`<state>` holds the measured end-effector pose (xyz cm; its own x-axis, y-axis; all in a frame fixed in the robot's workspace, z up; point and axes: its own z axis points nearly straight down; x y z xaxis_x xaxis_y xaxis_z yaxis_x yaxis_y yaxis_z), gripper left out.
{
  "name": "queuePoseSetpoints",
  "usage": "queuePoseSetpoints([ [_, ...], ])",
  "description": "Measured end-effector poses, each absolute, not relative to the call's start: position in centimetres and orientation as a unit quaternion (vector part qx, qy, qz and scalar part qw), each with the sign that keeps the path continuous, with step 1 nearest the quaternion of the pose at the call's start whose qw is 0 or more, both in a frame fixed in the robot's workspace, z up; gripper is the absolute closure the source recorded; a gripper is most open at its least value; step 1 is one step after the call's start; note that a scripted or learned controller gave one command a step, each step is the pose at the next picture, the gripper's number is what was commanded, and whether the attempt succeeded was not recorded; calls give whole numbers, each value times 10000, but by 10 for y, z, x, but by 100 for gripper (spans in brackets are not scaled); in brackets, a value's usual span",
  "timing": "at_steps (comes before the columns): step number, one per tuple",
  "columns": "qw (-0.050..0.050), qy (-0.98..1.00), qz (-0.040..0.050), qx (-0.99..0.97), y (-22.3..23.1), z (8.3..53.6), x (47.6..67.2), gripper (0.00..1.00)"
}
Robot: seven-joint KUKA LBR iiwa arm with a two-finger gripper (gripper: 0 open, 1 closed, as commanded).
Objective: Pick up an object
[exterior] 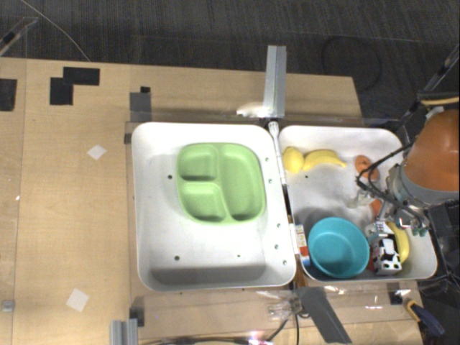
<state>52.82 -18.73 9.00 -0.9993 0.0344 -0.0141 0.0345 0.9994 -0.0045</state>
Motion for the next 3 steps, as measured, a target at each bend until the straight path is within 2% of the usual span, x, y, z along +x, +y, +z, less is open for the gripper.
queuePoseSetpoints([
  [1,162,9998,-42,147,-187,105,534,100],
  [2,156,9998,-40,144,-187,104,534,0],
  [3,64,9946,-9,1032,-183,89,555,0],
])
